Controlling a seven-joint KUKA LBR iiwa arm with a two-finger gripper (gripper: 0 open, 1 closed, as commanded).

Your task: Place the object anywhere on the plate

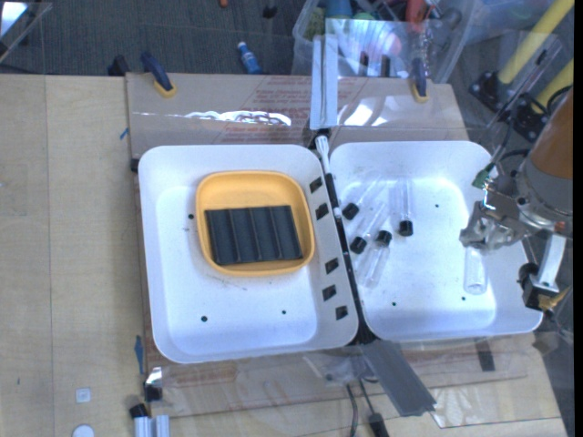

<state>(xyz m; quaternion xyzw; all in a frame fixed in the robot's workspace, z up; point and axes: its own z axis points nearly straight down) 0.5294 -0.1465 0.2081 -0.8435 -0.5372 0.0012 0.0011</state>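
A yellow plate sits in the left bin. A dark grey ridged block lies flat on it and covers most of its middle. Several clear tubes with black caps lie loose in the left half of the right bin. My gripper hangs over the right side of the right bin, far from the plate. Another clear tube shows just below the gripper, lying lengthwise towards the bin's front. I cannot tell whether that tube is held or resting on the bin floor.
A row of black clips runs along the ridge between the two bins. A clear plastic box of mixed items stands behind the bins. The arm's orange band is at the right edge.
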